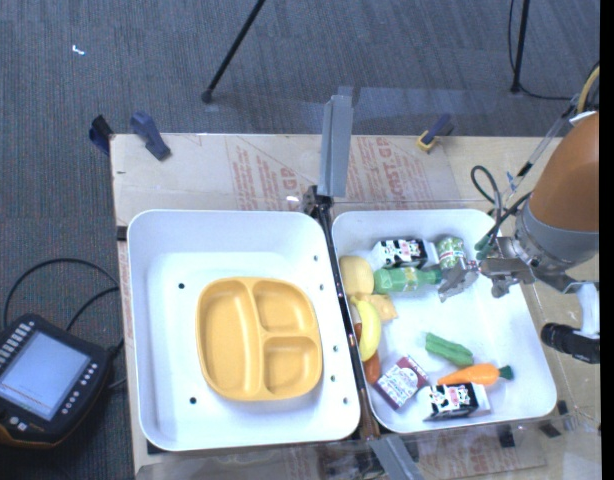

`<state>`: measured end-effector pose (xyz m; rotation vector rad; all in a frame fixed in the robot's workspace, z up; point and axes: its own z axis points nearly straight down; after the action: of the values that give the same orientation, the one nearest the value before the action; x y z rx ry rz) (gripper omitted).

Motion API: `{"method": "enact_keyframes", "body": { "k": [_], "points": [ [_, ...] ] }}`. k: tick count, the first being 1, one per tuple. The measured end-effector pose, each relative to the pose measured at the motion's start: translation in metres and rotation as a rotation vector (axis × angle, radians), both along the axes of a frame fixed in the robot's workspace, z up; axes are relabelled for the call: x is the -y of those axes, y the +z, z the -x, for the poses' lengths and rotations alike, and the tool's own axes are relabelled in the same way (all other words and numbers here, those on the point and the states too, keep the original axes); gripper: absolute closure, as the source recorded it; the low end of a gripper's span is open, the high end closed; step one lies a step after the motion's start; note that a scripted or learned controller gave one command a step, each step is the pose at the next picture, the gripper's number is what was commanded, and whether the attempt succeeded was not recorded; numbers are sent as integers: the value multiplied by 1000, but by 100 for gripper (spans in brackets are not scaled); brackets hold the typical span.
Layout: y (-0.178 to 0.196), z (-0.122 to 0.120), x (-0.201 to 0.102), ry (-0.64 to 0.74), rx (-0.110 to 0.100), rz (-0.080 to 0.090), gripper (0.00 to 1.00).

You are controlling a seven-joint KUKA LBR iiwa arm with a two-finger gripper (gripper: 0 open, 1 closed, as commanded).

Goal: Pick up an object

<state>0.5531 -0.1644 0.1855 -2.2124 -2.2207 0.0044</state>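
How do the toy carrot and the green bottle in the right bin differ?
The carrot is orange with a green top; the bottle is green all over. The carrot lies near the bin's front, the bottle near the back, close to the tool. The bottle touches other items; the carrot touches a carton. Both lie flat, roughly crosswise.

Grey carpet floor (pixel 137 48), tripod legs (pixel 237 43) (dark, thin), cardboard-topped bench (pixel 247 173), blue clamps (pixel 147 135)

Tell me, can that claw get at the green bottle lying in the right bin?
Probably yes. The claw hangs just right of the green bottle, with nothing between them. A milk carton and a can crowd its far side, though.
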Motion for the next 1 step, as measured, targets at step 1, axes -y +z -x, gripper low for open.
{"method": "enact_keyframes", "body": {
  "k": [1],
  "points": [
    [-100,18,-18,144,2,0,0]
  ]
}}
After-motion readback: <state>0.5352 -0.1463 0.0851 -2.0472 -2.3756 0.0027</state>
